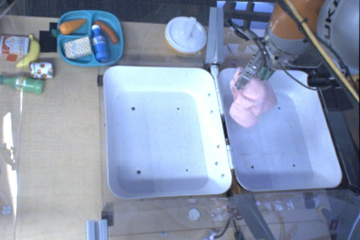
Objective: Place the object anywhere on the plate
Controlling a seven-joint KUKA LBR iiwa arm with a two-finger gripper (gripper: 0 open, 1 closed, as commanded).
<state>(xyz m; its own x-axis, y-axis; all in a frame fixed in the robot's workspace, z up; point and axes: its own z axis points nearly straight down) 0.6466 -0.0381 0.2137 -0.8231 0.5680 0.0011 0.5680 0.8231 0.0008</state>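
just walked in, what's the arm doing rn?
The arm's pincer is at the top of a pink cloth in the right bin, near that bin's upper left corner. The cloth bunches up toward the pincer, so it looks pinched, though the grip itself is hard to make out. The left bin has nothing in it. The blue plate with toy food sits on the bench, well to the left.

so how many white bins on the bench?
2. The left bin sits mid-bench beside the blue plate; the right bin adjoins it, with the pink object hanging over its upper left, under the gripper.
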